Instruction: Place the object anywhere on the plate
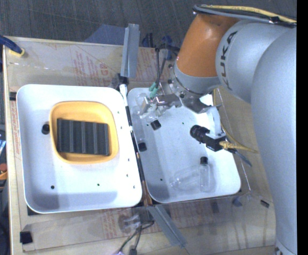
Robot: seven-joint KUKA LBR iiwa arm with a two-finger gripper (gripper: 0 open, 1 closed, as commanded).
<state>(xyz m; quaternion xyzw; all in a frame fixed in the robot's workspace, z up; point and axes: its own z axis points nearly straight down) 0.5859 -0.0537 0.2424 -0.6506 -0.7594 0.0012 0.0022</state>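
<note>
My end effector (pixel 153 101), how wide I couldn't tell, hung low in the right bin's (pixel 228 187) far corner, probably seeking an object, while a ribbed block (pixel 83 137) lay on the yellow plate (pixel 63 110).

The claw (pixel 153 106) is too small and cluttered to read its fingers. Right of it, the arm (pixel 260 89) covers the right bin's (pixel 170 193) far corner and is cut off by the edge. Below it, a clear bottle (pixel 192 178) is faint against the white.
</note>
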